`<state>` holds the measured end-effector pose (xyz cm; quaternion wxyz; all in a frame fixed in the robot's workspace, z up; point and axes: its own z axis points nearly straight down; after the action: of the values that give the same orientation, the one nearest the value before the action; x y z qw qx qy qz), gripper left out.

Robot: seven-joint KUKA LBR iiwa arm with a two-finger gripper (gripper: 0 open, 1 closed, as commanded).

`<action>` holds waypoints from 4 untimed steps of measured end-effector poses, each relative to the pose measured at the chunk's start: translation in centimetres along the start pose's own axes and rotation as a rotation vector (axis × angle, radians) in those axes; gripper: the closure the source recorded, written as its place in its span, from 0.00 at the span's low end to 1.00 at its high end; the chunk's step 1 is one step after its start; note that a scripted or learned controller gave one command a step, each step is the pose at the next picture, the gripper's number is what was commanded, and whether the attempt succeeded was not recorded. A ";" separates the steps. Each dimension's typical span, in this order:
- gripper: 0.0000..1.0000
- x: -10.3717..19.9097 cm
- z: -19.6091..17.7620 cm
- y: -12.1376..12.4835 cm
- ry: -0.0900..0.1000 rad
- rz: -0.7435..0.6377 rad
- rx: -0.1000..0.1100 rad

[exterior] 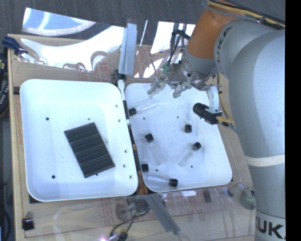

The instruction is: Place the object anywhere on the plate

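Note:
A dark ribbed rectangular plate lies tilted in the left white bin. Several clear vials with black caps lie scattered in the right bin: one near the divider, one in the middle, one toward the right and one at the front. My gripper hangs over the far edge of the right bin, open, its fingers spread with nothing between them. The nearest vial lies a little to the front left of it.
The grey arm with its orange band fills the right side and overhangs the right bin's far right corner. A black part sticks out from the wrist over the bin. A metal bar stands behind the divider.

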<state>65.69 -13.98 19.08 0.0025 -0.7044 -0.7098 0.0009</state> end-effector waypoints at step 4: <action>0.00 17.6 0.2 -4.7 -0.002 0.580 0.004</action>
<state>60.84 3.60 18.99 0.0031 -0.8779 -0.4787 0.0037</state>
